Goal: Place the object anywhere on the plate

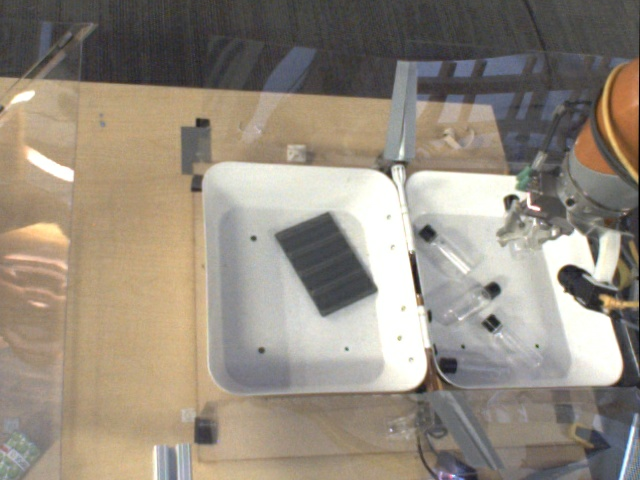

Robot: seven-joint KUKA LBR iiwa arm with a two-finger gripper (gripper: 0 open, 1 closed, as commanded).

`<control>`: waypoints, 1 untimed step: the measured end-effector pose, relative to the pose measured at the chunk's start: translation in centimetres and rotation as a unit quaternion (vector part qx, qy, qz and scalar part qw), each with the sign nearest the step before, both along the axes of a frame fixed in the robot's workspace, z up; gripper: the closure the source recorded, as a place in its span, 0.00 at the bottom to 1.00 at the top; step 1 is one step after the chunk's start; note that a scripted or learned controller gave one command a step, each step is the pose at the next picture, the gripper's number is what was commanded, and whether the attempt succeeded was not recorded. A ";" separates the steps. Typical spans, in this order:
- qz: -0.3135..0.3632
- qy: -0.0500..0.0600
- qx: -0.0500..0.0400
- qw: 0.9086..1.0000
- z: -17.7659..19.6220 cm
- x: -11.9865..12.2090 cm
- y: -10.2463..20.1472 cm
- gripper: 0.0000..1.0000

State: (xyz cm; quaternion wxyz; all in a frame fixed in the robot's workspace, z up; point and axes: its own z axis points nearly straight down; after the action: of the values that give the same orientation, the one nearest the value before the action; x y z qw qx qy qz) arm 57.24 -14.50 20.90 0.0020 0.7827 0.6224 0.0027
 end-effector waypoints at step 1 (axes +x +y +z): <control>-0.124 0.002 0.000 0.992 3.0 4.4 -5.3 1.00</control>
State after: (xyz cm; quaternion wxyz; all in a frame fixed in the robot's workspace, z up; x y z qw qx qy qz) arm 61.60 -19.81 23.92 0.0013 0.8536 0.5209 0.0007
